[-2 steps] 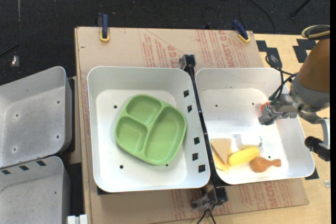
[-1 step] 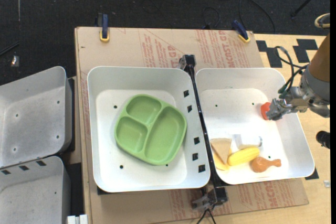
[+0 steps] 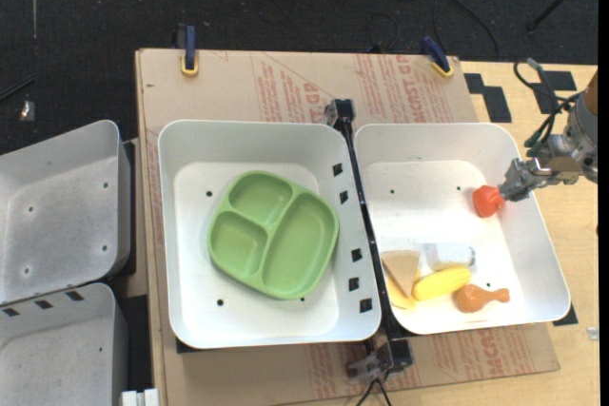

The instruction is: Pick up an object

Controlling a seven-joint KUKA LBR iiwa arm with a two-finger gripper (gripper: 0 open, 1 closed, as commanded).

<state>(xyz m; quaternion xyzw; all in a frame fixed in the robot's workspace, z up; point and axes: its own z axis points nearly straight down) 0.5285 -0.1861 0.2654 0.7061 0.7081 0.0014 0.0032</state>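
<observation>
Two white bins (image 3: pixel 181 204) on cardboard-topped bench (image 3: pixel 276 90), dark cabled floor behind. Gripper (image 3: pixel 519 181) beside red ball (image 3: pixel 487 201); grip perhaps closed, cannot tell.

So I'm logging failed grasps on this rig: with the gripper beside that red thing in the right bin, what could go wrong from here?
The gripper sits at the side of the red object, not over it, so closing may nudge it away rather than catch it. That object looks round, so it could roll across the bin. It also lies near the right bin's sloped right wall, which may block a finger.
</observation>
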